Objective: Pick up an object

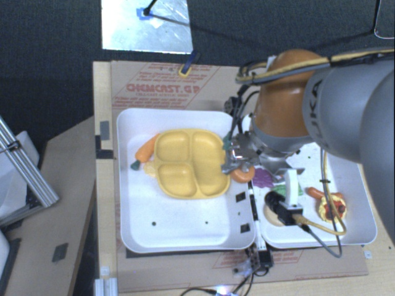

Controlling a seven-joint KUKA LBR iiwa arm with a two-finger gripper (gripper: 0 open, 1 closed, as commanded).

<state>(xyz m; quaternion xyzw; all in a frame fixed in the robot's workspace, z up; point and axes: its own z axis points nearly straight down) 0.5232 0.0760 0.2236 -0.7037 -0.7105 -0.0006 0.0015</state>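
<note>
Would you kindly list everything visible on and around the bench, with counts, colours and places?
bins: two, white, side by side on the bench
plate: one, yellow, divided into compartments, in the left bin
carrot: one, orange with green tip, left bin, at the plate's left edge
orange piece: one, at the plate's right edge, by the end effector
purple toy: one, right bin
green piece: one, right bin
hot dog toy: one, red and yellow, right bin
cardboard: one sheet, brown with red print, under the bins
foil sheet: one, silver, beyond the bench
arm: one, grey with orange band
end effector: one, between the two bins
</note>
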